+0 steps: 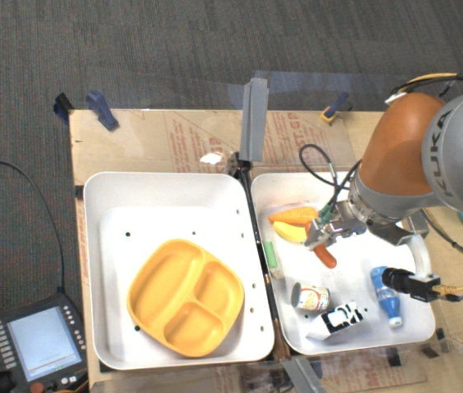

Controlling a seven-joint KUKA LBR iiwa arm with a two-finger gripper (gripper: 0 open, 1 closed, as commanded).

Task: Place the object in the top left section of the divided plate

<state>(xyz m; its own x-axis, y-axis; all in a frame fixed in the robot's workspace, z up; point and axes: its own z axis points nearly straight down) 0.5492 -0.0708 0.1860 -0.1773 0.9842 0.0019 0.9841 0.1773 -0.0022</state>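
- The task's thing looks to be the small orange-red stick (326, 257), maybe a toy carrot or hot dog. It sits in the right bin (403, 341), just below the gripper (323, 237).
- The stick's long side runs from about 11 o'clock to 5 o'clock. Its top end touches the gripper, or comes very close.
- From the gripper, the stick points toward 5 o'clock. I think the gripper may be gripping its top end, but the view is too small to be sure.
- I cannot tell how the gripper is set, so I cannot say if it truly holds the stick.
- The divided plate (185, 298) is yellow and lies in the left bin (108, 199). It is well apart from the gripper, toward 8 o'clock.
- The plate is turned a bit. Its top left section (164, 278) is the part nearest 10 o'clock on the plate.
- The next move, I think, is to lift the stick up, cross the wall between the bins, and go toward 8 o'clock.
- Just beside the gripper at 9 o'clock lie a yellow toy (291, 232) and an orange toy (294, 215).
- A can (311, 299), a black and white box (343, 317) and a blue bottle (386, 294) lie lower in the right bin.
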